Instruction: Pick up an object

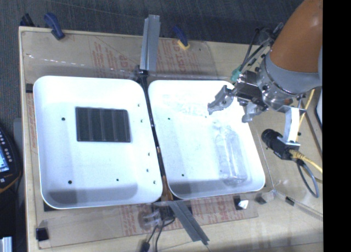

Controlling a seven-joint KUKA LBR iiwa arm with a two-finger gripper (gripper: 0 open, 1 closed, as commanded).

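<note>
Lying in the right bin [181, 185] toward its right wall, the clear plastic bottle [229, 155] looks light, slick, crushable; take its midbody. Above, the gripper [233, 104] spreads wide, empty.

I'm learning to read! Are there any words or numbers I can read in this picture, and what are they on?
None can be read.
Bench: faint reddish print, too blurred to read.
Clear bottle in the right bin: no label that I can make out.
Dark pad in the left bin: no writing.
</note>
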